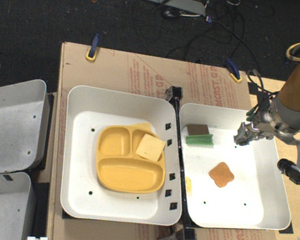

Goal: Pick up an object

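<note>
My gripper (pixel 243 136) hangs over the back right part of the right bin (pixel 269 216), low near its floor. A green sponge with a brown top (pixel 199 135) lies to its left near the bin's back left corner. An orange-brown cookie-shaped piece (pixel 221 174) rests in the middle of the right bin, in front of the gripper and apart from it. In the left bin (pixel 71 189) sits a yellow divided tray (pixel 125 177) with a pale yellow cheese-like block (pixel 150 147) leaning in its upper right compartment.
A black divider with clips (pixel 176 159) runs between the two bins. A small yellow scrap (pixel 187 184) lies at the right bin's left edge. Grey lids (pixel 5 124) sit off the bench to the left. Cables trail behind the bench.
</note>
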### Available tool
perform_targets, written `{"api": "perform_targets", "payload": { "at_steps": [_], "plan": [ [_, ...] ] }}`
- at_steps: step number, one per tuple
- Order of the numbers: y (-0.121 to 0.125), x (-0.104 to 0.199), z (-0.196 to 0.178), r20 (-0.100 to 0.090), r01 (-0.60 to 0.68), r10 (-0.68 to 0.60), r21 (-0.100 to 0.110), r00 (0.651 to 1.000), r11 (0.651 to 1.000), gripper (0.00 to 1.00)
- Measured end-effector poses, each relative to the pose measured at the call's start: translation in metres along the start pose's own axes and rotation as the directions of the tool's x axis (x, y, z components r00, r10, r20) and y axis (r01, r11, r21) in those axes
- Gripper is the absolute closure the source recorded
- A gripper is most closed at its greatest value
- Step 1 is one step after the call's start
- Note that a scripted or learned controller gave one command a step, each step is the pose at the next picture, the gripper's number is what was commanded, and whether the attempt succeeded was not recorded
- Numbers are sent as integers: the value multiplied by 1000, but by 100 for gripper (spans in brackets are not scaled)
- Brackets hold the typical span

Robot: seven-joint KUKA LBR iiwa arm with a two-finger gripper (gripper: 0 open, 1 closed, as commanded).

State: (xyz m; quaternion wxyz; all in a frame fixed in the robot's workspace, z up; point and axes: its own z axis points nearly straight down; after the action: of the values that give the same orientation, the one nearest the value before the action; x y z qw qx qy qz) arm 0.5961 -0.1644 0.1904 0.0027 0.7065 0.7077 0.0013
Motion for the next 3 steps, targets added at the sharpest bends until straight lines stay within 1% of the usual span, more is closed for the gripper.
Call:
{"api": "perform_targets", "payload": {
  "at_steps": [1, 2, 3],
  "plan": [
    [1, 0, -35, 0, 0, 0, 0, 1000, 1000, 100],
    [-5, 50, -46, -3, 5, -5, 5, 1000, 1000, 100],
    [-6, 101, -52, -4, 7, -7, 6, 1000, 1000, 100]
  ]
}}
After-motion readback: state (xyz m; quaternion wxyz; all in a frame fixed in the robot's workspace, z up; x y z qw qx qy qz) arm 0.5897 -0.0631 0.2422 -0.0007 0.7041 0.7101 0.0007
